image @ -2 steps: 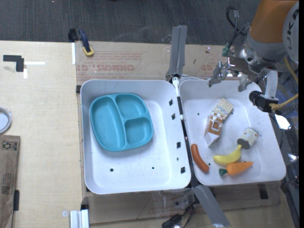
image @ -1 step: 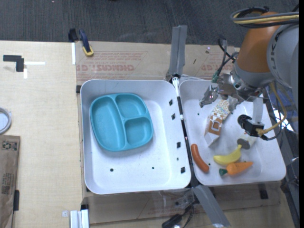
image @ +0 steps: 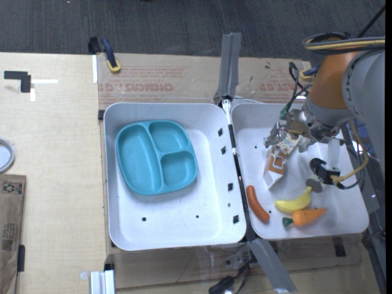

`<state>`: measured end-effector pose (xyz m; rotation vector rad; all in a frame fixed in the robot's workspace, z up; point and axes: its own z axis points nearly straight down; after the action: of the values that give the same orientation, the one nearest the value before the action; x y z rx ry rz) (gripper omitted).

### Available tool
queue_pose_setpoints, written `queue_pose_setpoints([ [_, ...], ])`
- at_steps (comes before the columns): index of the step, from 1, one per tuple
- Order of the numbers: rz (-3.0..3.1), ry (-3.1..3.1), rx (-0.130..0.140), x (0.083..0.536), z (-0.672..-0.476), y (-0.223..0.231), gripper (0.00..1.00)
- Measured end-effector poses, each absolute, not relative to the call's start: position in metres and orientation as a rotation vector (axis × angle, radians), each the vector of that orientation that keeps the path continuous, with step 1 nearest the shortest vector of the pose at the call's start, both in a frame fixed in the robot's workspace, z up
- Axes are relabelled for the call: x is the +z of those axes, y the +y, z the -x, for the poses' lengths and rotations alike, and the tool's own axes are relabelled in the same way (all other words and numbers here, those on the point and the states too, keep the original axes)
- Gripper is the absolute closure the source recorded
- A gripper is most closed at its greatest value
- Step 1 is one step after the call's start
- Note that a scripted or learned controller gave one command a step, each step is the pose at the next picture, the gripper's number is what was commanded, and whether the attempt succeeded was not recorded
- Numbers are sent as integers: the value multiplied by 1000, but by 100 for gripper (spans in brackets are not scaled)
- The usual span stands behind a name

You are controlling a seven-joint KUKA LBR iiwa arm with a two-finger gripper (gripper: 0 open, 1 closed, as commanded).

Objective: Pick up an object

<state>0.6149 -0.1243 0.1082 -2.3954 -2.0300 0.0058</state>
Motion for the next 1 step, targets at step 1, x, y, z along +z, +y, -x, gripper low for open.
queue_pose_setpoints([
  [1, 2458, -1953, 6, 91, -593, -105, 0],
])
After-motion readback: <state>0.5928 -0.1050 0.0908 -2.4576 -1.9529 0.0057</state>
